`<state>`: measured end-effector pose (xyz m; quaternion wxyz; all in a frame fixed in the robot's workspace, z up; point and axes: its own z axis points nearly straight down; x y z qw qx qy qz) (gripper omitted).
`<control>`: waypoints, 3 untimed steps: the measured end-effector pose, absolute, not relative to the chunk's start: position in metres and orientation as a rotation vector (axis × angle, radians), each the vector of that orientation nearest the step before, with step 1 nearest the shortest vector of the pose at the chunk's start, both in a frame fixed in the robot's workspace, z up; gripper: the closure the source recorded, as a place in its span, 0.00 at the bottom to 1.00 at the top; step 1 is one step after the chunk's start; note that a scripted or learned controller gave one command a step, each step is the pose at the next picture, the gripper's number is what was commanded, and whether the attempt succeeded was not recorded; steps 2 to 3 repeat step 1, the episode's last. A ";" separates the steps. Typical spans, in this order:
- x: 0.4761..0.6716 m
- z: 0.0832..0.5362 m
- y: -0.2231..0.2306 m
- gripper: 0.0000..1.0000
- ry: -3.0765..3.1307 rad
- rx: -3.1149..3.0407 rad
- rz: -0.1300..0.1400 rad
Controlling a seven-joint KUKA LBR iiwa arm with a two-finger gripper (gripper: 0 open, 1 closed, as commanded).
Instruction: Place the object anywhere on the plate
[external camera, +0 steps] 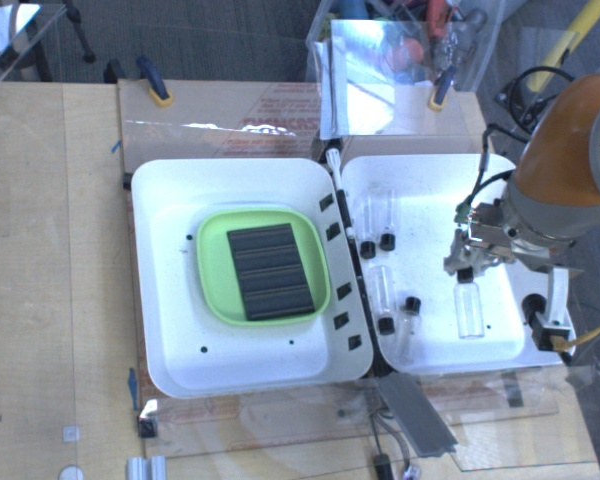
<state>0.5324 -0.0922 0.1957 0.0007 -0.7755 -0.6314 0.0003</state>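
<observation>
You have two white bins side by side on the bench: the left bin [160, 268] and the right bin [430, 183]. In the left bin sits one green plate [212, 268], roughly at its centre, and on that plate lies one dark ribbed block [270, 271], covering most of the plate's middle. In the right bin you can count about four clear vials with black caps: one upright-looking vial [385, 218] near the bin's left wall toward the far edge, one [368, 253] just beside it against the divider, one [382, 298] along the left wall toward the near edge, and one clear vial [469, 308] lying near the bin's near right corner. The gripper [467, 263] hangs over the right bin's right half, directly above the top end of that last vial and apparently touching it; whether its tips are spread or pinched you cannot tell from this angle.
</observation>
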 end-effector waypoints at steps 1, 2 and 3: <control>0.532 0.196 -0.092 0.00 -1.983 -2.435 0.001; 0.532 0.196 -0.092 0.00 -1.983 -2.435 0.001; 0.532 0.196 -0.092 0.00 -1.983 -2.435 0.001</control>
